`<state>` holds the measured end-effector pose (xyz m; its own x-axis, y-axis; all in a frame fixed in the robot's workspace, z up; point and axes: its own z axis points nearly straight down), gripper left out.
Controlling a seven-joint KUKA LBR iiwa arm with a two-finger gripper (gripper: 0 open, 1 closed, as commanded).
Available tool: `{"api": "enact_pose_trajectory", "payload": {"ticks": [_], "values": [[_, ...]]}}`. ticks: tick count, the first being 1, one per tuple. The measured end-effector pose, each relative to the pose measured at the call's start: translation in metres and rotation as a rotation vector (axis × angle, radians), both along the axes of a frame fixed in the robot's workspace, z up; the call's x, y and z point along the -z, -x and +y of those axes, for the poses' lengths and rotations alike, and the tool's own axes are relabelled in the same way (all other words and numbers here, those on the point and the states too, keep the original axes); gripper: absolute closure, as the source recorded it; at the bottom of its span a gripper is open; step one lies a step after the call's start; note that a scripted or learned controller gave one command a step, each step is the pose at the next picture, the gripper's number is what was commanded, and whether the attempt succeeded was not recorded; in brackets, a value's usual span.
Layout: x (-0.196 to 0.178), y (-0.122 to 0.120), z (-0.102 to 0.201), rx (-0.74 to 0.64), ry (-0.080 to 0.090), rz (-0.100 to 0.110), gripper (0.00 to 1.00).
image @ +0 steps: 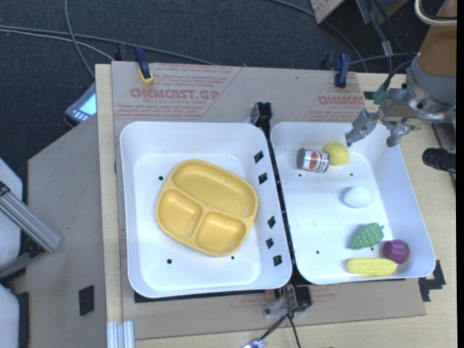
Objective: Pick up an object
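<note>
Two white bins are sitting side by side on the bench; the left bin [138, 194] is holding a yellow divided plate [206, 206], lying flat near the middle, three compartments facing up; the right bin [406, 194] is holding the small stuff; a little can [313, 160], red and white, is lying on its side near the bin's far left part, touching a yellow lemon [336, 154] just to its right; a white egg [357, 196] is resting alone near the centre, apart from the rest; a green bumpy fruit [367, 235] is sitting nearer the front; a purple round thing [396, 251] is just right of it; a yellow corn cob [371, 267] is lying along the front wall, touching or nearly touching the purple one; the arm [435, 64] is reaching in from the right, orange band showing above the wrist; the gripper [377, 130] is hanging over the far right corner of the right bin, fingers [359, 130] spread wide apart, nothing between them; the lemon is the closest item, just down-left of the fingertips, not touched; cardboard sheet [188, 89] with red print is lying under the bins, clipped at the back by a blue clamp [143, 65]; cables [72, 20] are trailing over the dark floor behind.
</note>
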<state>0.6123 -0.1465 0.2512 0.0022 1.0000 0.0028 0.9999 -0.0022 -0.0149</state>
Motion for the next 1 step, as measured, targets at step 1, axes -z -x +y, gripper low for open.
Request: {"api": "enact_pose_trajectory", "payload": {"ticks": [1], "values": [[-0.0081, -0.0023, 0.0004, -0.003, 0.002, -0.014, 0.0]]}}
